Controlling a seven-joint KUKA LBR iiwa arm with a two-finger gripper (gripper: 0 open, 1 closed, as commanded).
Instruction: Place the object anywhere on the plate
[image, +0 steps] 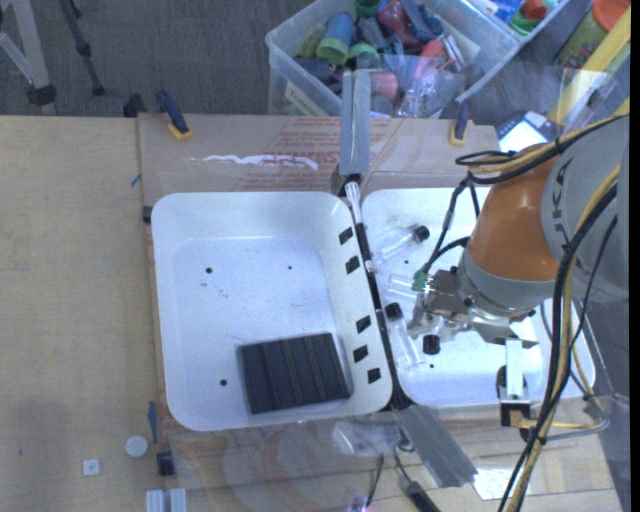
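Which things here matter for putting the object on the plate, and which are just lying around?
Job:
dark ribbed plate in the left bin
gripper over the right bin

Lying about:
tub of colourful toys
blue clamp
small grey disc

A clear tub (420, 45) heaped with colourful toys sits beyond the bench's far edge. A blue clamp (172, 113) grips the bench's far left edge. Near the front left corner lie a small white disc (136, 446) and a tiny square piece (91, 466).
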